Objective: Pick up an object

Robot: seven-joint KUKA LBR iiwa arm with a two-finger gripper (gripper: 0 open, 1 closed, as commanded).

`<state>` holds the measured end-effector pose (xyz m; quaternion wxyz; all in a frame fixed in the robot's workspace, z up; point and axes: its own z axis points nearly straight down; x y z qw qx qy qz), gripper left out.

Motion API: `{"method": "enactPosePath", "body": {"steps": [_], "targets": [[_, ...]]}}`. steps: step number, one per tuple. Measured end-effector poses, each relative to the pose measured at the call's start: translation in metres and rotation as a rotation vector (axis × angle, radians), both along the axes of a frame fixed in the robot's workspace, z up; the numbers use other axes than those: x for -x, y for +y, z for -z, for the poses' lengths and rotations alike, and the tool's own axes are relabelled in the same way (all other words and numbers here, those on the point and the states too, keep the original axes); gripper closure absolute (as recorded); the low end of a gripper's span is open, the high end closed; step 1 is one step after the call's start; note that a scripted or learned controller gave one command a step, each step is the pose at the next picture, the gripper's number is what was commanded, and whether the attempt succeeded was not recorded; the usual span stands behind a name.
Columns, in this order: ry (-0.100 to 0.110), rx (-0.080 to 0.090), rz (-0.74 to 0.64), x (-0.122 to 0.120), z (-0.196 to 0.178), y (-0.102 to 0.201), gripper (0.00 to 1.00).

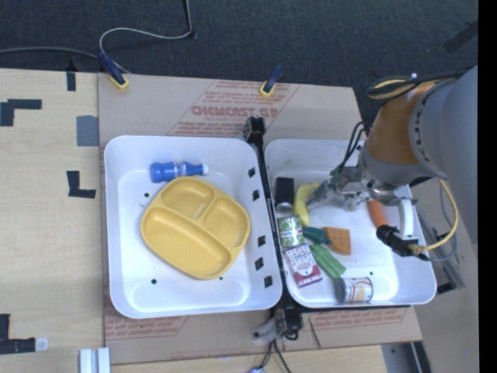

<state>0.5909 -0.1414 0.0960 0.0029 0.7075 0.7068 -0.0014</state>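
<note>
Standing at the near edge of the bench [46, 208], you would meet two shallow white bins side by side on a sheet of brown cardboard [225, 107]; black clips [260, 243] line the seam where they join.

Nearest in the right bin [419, 286] lies a small can [356, 290] on its side; just left of it rests a red and white packet [304, 266], with a green object [326, 259] lying slantwise between them; a little farther in sits an orange wedge [338, 240], a small green-labelled jar [290, 231] beside the seam, then a black block [284, 189] and a yellow object [304, 196] close together; an orange stick [376, 212] lies toward the right wall.

The left bin [124, 286] holds a yellow divided plate [196, 226] near its middle; beyond the plate, touching its far rim, lies a blue-capped bottle [177, 170] on its side.

Reaching in from the right, the grey arm [446, 130] with its orange band hangs low over the right bin; its gripper [320, 199] sits just beside the yellow object, and whether the fingers are apart or together cannot be told; nothing visibly sits between them.

At the far edge, two yellow and blue clamps [113, 70] pin the cardboard; a cable [147, 33] trails over the dark floor beyond.
</note>
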Motion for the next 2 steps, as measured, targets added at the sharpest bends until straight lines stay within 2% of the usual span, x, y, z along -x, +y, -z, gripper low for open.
{"method": "enactPosePath", "body": {"steps": [1, 2], "targets": [[0.0, -0.005, -0.003, -0.043, 0.011, 0.026, 0.0], [-0.001, -0.005, -0.005, -0.043, 0.0, 0.026, 1.0]]}}
